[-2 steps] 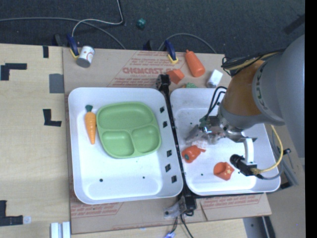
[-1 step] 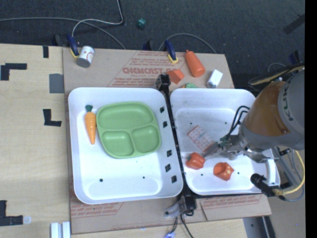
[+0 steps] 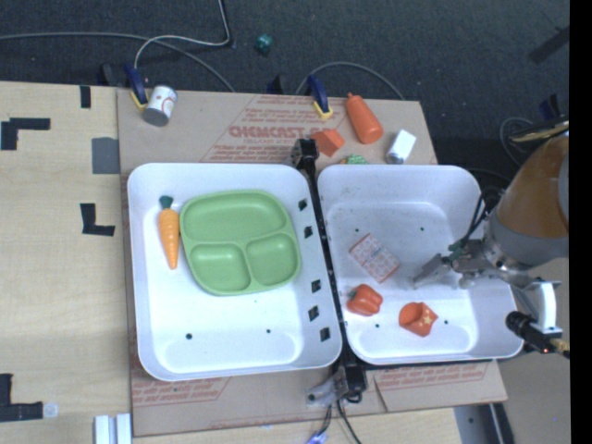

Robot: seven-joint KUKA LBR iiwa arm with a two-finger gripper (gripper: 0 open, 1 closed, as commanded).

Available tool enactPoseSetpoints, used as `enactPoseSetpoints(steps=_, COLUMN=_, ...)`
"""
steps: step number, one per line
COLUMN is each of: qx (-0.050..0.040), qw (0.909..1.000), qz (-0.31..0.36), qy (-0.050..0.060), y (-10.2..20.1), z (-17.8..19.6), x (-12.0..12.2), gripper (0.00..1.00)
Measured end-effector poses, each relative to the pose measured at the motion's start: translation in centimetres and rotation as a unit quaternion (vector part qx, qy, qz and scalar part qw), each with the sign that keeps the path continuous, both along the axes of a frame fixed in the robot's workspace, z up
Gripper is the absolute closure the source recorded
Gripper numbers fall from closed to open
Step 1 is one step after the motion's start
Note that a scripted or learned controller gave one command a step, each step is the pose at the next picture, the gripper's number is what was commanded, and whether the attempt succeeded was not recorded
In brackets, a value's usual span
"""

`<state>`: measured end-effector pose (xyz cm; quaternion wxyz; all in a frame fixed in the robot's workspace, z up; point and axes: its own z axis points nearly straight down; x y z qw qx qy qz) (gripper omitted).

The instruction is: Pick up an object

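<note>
Left bin [image 3: 148, 248]: a carrot [image 3: 169, 234] lies lengthwise near the left wall, just beside a green divided plate [image 3: 240, 240] that occupies the bin's middle. On the cardboard sheet [image 3: 268, 128] covering the surface beyond the bins: a small white can [image 3: 160, 104] near the sheet's far left corner, two blue clamps [image 3: 138, 84] on its far edge, an orange block [image 3: 329, 141] and an orange bottle-shaped toy [image 3: 363, 118] near the far edge of the right bin, and a small white block [image 3: 401, 145] just right of them. Right bin [image 3: 398, 183]: a clear packet with red print [image 3: 374, 256] lies near the centre; an orange-red pepper [image 3: 364, 300] rests toward the near left corner, and a second orange-red piece [image 3: 418, 317] lies near the near wall, apart from the first. The hand [image 3: 427, 273] reaches in over the right wall, its fingers close together with nothing visible between them, tips above the bin floor between the packet and the second piece. The grey arm with orange band [image 3: 536, 202] stands at the right edge.
</note>
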<state>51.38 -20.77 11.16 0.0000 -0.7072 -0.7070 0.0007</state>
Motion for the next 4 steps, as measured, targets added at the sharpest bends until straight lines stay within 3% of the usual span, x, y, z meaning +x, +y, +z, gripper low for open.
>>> enactPoseSetpoints(steps=1, qx=0.0011, qw=1.0000, qz=0.002, qy=0.000, y=7.3, z=0.7, x=5.1, gripper=0.00)
enactPoseSetpoints(steps=2, qx=-0.0003, qw=1.0000, qz=0.000, qy=-0.001, y=11.0, z=-2.6, x=5.0, gripper=0.00)
enactPoseSetpoints(steps=3, qx=-0.0011, qw=1.0000, qz=0.000, qy=-0.002, y=11.0, z=-1.6, x=5.0, gripper=1.00)
enactPoseSetpoints(steps=4, qx=0.0011, qw=1.0000, qz=0.002, qy=0.000, y=19.1, z=7.3, x=1.4, gripper=1.00)
